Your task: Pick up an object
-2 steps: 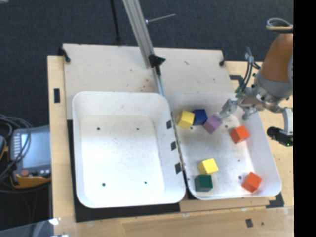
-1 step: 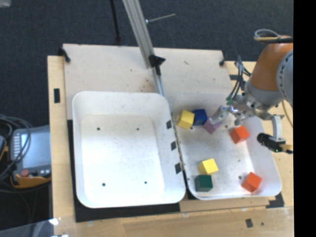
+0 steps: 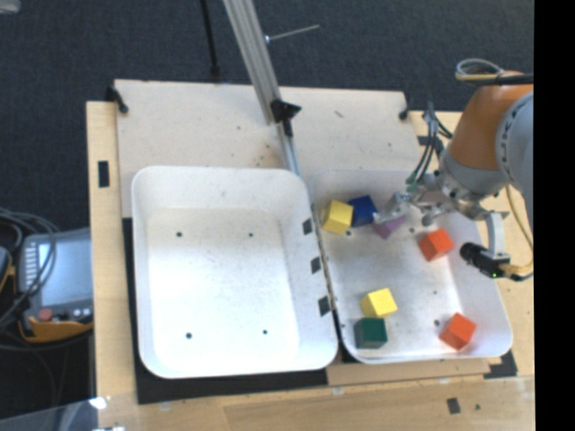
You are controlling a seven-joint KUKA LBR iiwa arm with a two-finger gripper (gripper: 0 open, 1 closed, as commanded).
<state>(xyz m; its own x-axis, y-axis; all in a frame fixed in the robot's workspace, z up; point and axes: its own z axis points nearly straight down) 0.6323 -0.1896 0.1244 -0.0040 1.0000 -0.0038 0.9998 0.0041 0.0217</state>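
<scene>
The right bin [image 3: 485, 317] holds several blocks. A yellow block [image 3: 338, 216] and a blue block [image 3: 363, 209] sit together at its upper left. A small purple block [image 3: 388, 228] lies just right of them. My gripper [image 3: 401, 206] hangs over the bin's upper middle, right above the purple block, reaching in from the right under the orange-banded wrist. An orange block [image 3: 436, 244] lies below the wrist. Another yellow block [image 3: 379, 303], a green block [image 3: 370, 332] and a second orange block [image 3: 458, 329] rest near the bin's front.
The left bin [image 3: 153, 241] stands beside the right one, sharing a raised divider [image 3: 322, 268]. A slanted metal pole [image 3: 256, 57] rises from the bench behind the bins. A control pendant [image 3: 54, 285] lies off the bench at the left.
</scene>
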